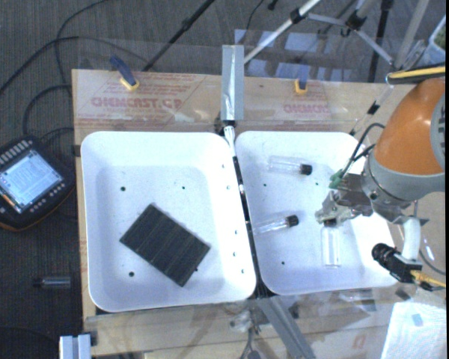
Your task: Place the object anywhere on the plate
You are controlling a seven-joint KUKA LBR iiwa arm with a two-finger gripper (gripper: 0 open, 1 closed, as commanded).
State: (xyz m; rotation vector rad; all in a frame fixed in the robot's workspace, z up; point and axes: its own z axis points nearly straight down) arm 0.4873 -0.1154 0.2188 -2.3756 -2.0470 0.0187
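A dark ribbed rectangular plate (165,244) lies at an angle on the floor of the left bin (105,155). Three clear vials lie in the right bin (314,275). One with a black cap (288,167) is near the back. Another capped vial (275,223) rests by the left wall. A third clear vial (331,247) lies lengthwise just in front of my gripper (332,212). The gripper hangs low over the right part of that bin, right above the third vial's far end. I see nothing clearly held between its tips.
A metal divider post (232,88) stands behind the seam between the bins. A handheld pendant (24,179) with cables lies left of the bench. The arm's orange band (411,137) overhangs the right bin's right side.
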